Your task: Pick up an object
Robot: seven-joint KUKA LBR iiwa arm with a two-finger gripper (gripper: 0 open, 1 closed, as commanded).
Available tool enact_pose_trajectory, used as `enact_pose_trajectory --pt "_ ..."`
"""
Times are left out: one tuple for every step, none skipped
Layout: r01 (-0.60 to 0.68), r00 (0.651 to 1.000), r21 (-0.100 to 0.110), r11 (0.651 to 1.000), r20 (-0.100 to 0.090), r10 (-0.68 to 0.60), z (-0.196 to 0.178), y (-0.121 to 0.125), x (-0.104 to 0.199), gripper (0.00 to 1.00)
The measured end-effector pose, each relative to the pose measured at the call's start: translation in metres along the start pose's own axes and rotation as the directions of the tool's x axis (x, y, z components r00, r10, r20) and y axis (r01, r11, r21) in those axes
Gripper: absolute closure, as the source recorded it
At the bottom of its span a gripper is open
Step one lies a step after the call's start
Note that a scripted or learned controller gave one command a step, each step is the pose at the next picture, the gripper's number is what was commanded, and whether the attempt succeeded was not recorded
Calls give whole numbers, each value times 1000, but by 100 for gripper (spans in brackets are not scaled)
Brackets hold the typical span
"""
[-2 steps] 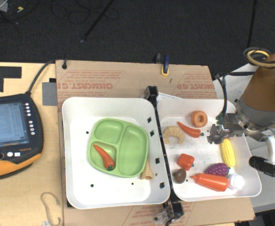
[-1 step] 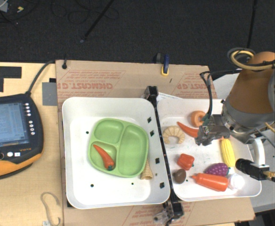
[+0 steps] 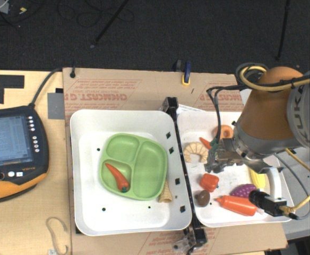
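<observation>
Croissant (image 3: 196, 152) lies beside tool (image 3: 217, 162), red pepper (image 3: 209, 182) below.

We see dark carpeted floor (image 3: 144, 31) beyond the bench, black cables (image 3: 107, 15) trailing across it, a cardboard sheet (image 3: 123, 89) covering the benchtop, a handheld control pendant (image 3: 11, 147) resting at the left edge.

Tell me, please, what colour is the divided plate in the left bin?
Light green; the divided plate shows plainly in the camera view, with a red chili pepper on it.
</observation>
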State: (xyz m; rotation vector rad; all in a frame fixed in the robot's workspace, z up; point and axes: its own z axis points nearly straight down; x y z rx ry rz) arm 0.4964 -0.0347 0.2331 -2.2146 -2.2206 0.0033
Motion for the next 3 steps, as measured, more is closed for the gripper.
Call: enact_pose_trajectory --pt "0 1000 1 1000 1 0 15 -13 53 100" --pt "-3 1000 0 1000 1 3 15 -15 58 100" --pt "-7 1000 -2 1000 2 7 6 -22 57 100"
